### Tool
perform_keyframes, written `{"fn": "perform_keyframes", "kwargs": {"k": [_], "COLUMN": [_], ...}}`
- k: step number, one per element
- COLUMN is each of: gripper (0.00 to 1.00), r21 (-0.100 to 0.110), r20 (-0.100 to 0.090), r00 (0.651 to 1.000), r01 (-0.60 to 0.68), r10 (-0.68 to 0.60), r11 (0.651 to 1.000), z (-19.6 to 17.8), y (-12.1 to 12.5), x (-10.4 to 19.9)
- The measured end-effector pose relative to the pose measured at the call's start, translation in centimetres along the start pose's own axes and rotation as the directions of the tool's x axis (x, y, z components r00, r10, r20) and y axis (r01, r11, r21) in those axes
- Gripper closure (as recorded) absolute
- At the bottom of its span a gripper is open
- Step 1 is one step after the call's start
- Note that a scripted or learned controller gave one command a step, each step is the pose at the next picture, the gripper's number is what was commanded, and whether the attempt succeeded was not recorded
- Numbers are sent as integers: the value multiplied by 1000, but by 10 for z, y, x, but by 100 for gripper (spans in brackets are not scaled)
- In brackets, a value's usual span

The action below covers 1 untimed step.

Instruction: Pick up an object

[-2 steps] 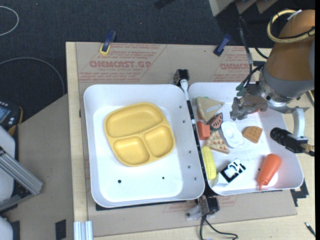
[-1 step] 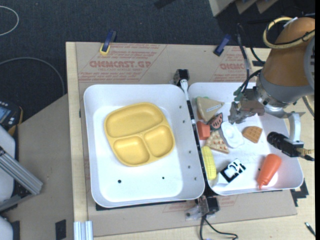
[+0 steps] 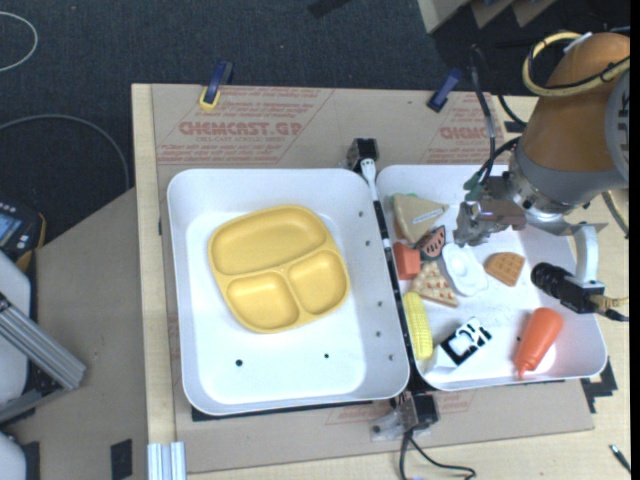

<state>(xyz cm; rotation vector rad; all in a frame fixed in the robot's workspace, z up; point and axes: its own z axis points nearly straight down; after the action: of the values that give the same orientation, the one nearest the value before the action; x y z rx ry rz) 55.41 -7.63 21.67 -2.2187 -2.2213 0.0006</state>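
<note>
The right bin [image 3: 590, 358] holds several toy foods: a sandwich wedge [image 3: 415, 211], a watermelon slice [image 3: 432, 241], a red block [image 3: 406, 261], a pizza slice [image 3: 436, 287], a corn cob [image 3: 418, 325], a white piece [image 3: 464, 266], a waffle [image 3: 505, 267], a carrot [image 3: 536, 341] and a black-and-white object [image 3: 465, 340]. My gripper [image 3: 476, 225] hangs low over the bin's middle, just above the white piece and right of the watermelon slice. Nothing shows between its fingers.
The left bin [image 3: 200, 368] holds a yellow three-compartment plate [image 3: 278, 266]. Clamps sit between the bins at the back [image 3: 362, 154] and at the front [image 3: 412, 411]. The arm's orange band [image 3: 580, 78] looms over the right bin's far corner.
</note>
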Motion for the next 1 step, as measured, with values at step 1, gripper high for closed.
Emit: {"fn": "perform_keyframes", "kwargs": {"k": [1], "gripper": [100], "r21": [-3], "r20": [1], "r00": [1000], "r01": [-1], "r10": [1], "r11": [1000], "z": [2], "y": [4], "x": [-7]}}
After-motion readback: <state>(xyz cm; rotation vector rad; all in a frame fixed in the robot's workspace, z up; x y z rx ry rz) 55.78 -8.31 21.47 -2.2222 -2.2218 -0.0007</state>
